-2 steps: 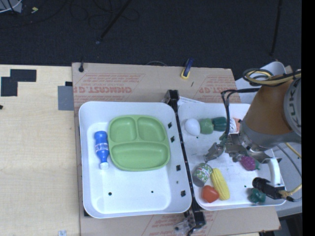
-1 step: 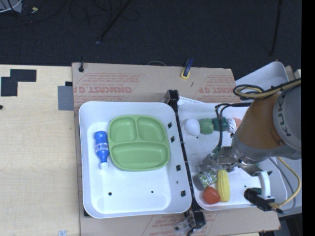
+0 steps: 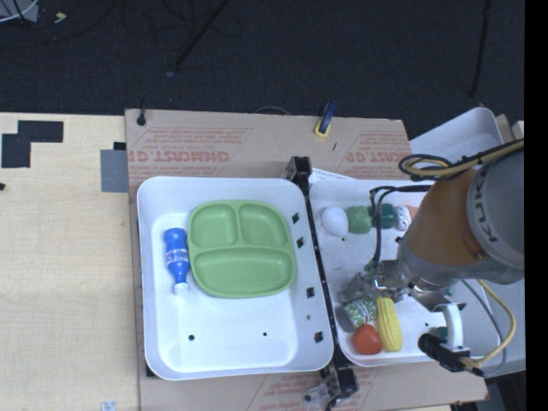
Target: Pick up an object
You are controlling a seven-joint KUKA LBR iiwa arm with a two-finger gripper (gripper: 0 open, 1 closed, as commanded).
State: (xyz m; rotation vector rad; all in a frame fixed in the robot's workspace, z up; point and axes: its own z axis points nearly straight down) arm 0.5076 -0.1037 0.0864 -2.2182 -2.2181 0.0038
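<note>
apparently the gripper (image 3: 370,291) is hovering low over the corn (image 3: 389,323) and tomato (image 3: 366,339) in the right bin (image 3: 402,355), positioning for a grasp.

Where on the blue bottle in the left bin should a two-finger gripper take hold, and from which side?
Grip the blue bottle across its middle body, coming straight down from above. It lies flat, cap toward the bin's near end, beside the green tray, so close across its narrow width.

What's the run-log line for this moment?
arm: over right bin | gripper: low among items, by corn and tomato | grasp: unconfirmed | left bin: green tray, blue bottle
</note>
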